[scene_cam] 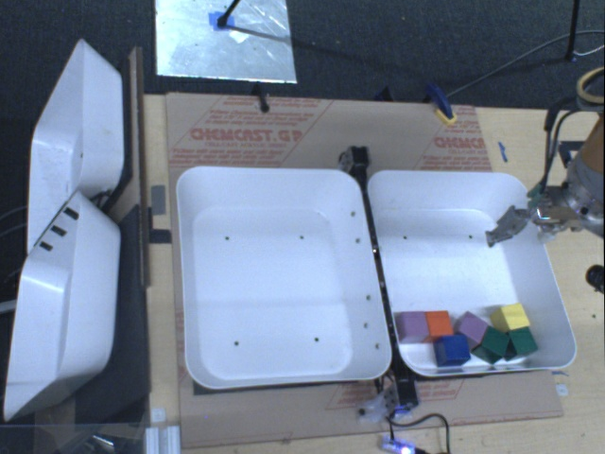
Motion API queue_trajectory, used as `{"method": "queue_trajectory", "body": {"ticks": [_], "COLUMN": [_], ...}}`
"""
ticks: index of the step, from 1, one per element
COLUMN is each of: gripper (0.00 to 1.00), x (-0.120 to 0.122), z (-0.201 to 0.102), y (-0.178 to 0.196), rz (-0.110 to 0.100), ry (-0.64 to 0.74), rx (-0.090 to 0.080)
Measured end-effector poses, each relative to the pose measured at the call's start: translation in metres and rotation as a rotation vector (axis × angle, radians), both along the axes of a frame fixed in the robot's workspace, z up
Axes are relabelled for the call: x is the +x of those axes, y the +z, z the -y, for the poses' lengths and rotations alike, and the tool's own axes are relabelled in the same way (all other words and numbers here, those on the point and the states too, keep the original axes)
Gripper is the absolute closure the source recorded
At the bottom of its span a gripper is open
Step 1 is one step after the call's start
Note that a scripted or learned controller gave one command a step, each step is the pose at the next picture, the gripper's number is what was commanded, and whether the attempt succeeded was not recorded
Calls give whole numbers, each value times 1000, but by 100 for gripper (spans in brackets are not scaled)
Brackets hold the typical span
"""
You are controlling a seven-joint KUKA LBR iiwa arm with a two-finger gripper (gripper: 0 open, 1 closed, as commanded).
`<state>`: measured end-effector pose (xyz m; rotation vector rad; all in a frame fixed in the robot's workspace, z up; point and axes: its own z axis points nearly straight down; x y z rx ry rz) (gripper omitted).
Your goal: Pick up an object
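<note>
Overhead slanted view of my bench. Two shallow white bins sit side by side on a brown board printed with red lettering: the left bin (pixel 274 272) and the right bin (pixel 463 225), their inner walls touching along a dark central seam.

My pincer (pixel 501 232) enters from the right edge and hangs over the upper right part of the right bin, near its right wall. Its grey tip points left and slightly downward; whether it is open or closed I cannot tell at this angle and resolution. Nothing can be seen between its tips, and it is well apart from the blocks.

The candidate objects lie clustered along the near wall of the right bin, toward its lower right corner. From left to right: a purple block (pixel 412 325), an orange block (pixel 439 323) touching it, a blue block (pixel 453 349) just in front of the orange one, a second purple block (pixel 471 327) tilted on an edge, a green block (pixel 501 345), and a yellow block (pixel 514 316) resting just behind the green. All six are packed closely, most in contact with a neighbour.

Beyond the board, at upper left, a reflective metal sheet (pixel 225 26) lies on dark carpet. Two spare white bins (pixel 66 244) stand tilted at the far left
</note>
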<state>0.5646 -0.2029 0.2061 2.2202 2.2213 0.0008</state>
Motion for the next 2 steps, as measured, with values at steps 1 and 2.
{"method": "queue_trajectory", "body": {"ticks": [1,2], "gripper": [100,100], "x": [0,53], "z": [0,-16], "y": [11,-89], "rz": [1,-4], "ry": [1,3], "rx": [0,2]}}
